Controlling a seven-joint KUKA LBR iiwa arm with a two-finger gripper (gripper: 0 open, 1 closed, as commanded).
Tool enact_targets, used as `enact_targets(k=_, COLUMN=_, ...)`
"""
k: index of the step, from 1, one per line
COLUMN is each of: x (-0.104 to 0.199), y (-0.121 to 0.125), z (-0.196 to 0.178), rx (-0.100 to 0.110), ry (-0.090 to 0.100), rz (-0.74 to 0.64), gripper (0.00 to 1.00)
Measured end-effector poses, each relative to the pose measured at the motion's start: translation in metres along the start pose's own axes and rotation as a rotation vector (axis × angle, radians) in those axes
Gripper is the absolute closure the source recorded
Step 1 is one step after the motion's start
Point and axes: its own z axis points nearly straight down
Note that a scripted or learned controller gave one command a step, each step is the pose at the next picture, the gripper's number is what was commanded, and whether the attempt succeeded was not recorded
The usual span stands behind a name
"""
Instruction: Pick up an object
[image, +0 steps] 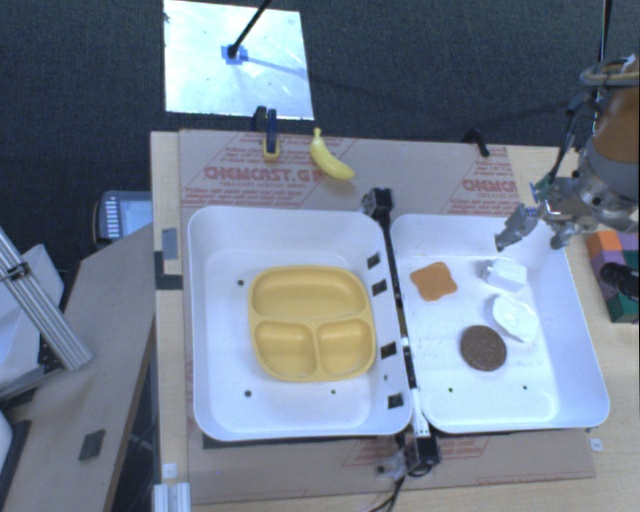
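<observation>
Gripper (536, 228) hovers over my right bin's (570, 400) far edge, jaws spread, gripping nothing.

From the overhead camera I see an orange piece (434, 281), a brown disc (483, 348) and two white items (510, 296); their long axes look unclear. A yellow tray (305, 322) lies in the left bin (215, 300), a banana (330, 158) beyond.

We see the arm (610, 130) enter from the right edge, its orange band above the grey wrist. The wrist tilts down and to the left. The pincer (537, 229) hangs at its end with two fingers (513, 231) spread apart, nothing between them.
</observation>
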Motion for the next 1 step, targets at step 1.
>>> enact_targets(k=1, x=0.0004, y=0.0021, z=-0.0070, rx=-0.011, ry=-0.002, rz=-0.002, gripper=0.00)
